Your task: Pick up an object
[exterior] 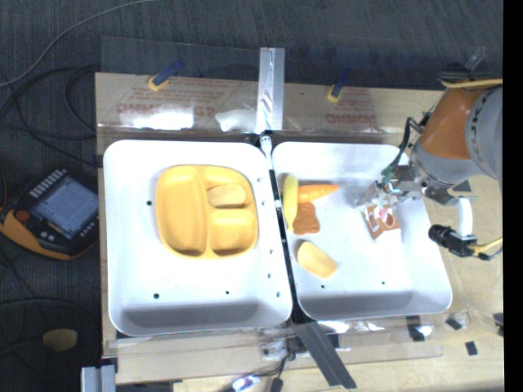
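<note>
Two white bins sit side by side on the bench. Left bin: one yellow divided tray, three compartments. The upper right compartment holds one tan bread-like piece; the other two compartments show no contents.

Right bin: five loose items counted.
- one yellow banana-like piece, lying along the left wall
- one orange carrot, just right of the banana piece, tip pointing right
- one orange-brown lump, directly below the carrot, touching or nearly so
- one pale yellow wedge, lower left area, apart from the rest
- one small red-and-white packet, right half of the bin

Arm enters from the right; orange band visible above the wrist. Gripper sits over the right bin, just above the packet's upper edge. Contact with the packet unclear. Claw state: cannot tell, view too cluttered there.
</note>
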Robot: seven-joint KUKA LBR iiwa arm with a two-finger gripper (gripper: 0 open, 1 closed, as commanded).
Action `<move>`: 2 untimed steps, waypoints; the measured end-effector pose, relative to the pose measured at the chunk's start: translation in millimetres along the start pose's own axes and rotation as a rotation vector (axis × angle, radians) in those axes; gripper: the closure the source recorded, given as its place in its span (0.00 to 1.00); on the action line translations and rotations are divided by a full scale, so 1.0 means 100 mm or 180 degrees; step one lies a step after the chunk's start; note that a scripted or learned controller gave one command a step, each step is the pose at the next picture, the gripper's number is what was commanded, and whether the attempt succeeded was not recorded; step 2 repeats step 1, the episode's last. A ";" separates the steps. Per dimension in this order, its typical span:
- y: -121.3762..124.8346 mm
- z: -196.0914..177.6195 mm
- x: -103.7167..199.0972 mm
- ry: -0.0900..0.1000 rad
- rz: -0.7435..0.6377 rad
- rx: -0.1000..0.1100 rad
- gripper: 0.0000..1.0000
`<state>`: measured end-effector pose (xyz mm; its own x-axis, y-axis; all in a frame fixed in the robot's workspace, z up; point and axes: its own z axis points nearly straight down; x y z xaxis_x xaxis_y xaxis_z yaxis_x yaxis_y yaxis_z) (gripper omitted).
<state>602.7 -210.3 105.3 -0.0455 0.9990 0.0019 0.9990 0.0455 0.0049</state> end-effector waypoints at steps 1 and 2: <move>0.08 -1.02 0.86 -0.0008 0.0144 0.0020 1.00; 0.08 -1.02 0.86 -0.0008 0.0144 0.0020 1.00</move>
